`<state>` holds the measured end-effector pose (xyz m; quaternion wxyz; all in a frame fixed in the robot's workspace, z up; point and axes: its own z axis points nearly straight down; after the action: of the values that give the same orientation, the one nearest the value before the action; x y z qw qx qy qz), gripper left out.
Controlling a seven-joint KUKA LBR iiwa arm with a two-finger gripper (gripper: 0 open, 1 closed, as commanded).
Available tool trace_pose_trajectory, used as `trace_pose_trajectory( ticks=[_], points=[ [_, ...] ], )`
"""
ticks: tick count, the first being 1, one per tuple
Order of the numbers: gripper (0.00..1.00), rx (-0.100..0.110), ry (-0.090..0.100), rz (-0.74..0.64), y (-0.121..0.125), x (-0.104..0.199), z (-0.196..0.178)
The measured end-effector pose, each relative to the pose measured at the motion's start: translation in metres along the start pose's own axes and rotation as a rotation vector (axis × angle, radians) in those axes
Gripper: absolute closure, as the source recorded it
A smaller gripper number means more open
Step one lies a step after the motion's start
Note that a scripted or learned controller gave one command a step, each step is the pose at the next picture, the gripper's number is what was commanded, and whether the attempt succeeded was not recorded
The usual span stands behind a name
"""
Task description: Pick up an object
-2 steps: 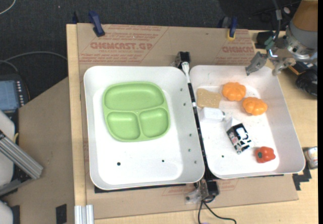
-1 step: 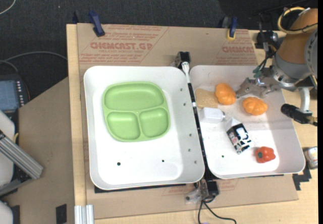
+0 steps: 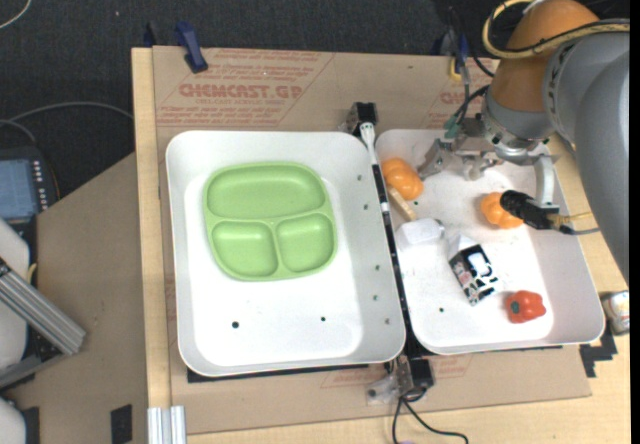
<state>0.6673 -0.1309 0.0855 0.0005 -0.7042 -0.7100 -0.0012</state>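
Arm: the grey arm reaches in from the right over the far right corner of the right bin, its orange band uppermost and the wrist pointing down and to the left.
Gripper: the gripper hangs low over the far part of the right bin, near its far wall.
Gripper state: released; the two fingers stand spread, with bare white bin floor between them and nothing gripped.
Left orange object: the rounded orange object lies against the right bin's left wall, just left of the gripper and apart from it.
Right orange object: the second orange object lies on the near right side of the gripper, close by and not between the fingers.
White object: the small white object lies nearer than the gripper, a little to its left.
Box: the black-and-white box lies tilted in the middle of the right bin, well apart from the gripper on the near side.
Red object: the red object rests in the near right part of the bin, farthest from the gripper.
Left bin: the left bin holds a green divided plate with three compartments.
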Motion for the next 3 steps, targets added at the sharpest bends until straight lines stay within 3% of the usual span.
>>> trace_pose_trajectory(
  ticks=[1, 2, 3],
  points=[
    [1.00, -0.001, -0.003, 0.005, -0.001, -0.006, -0.011],
    [1.00, 0.005, 0.000, 0.006, -0.062, 0.041, -0.060],
    [1.00, 0.007, 0.001, 0.006, -0.141, 0.079, -0.101]
  ],
)
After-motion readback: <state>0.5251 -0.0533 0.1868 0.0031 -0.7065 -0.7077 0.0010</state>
